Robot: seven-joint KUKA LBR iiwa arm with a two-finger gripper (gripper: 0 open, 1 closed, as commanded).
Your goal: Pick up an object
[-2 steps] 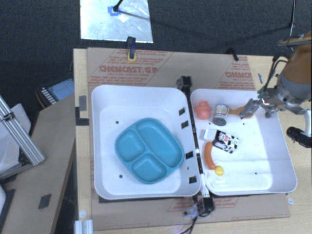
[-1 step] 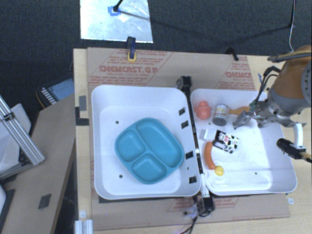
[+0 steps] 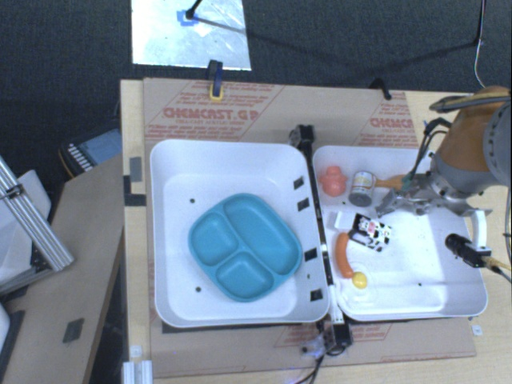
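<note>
Over the R bin (image 3: 448,301), in its upper half, your pincer (image 3: 396,201) sat low, pointing toward the divider btw the two bins. From this angle you couldn't tell how wide it stood, and nothing could be seen gripped in it. The grey arm (image 3: 474,157) w/ its orange band came in behind it from the right.

Nearest things: a tan piece (image 3: 390,183) just above the pincer, and a small can (image 3: 362,188) just beside that piece. A black-and-white toy (image 3: 371,233) lay just below and left of the pincer, apart from it.

Further left, a pink object (image 3: 333,181) stood near the can, close to the divider. Lower down, an orange piece (image 3: 344,256) lay along the divider side, w/ a yellow ball (image 3: 359,279) just beside its lower end. All of these were on the bin floor, none lifted.

Beyond the divider, the L bin (image 3: 172,238) held a blue divided plate (image 3: 244,246), roughly central and lying flat. Both bins rested on the cardboard-covered bench (image 3: 264,106).
</note>
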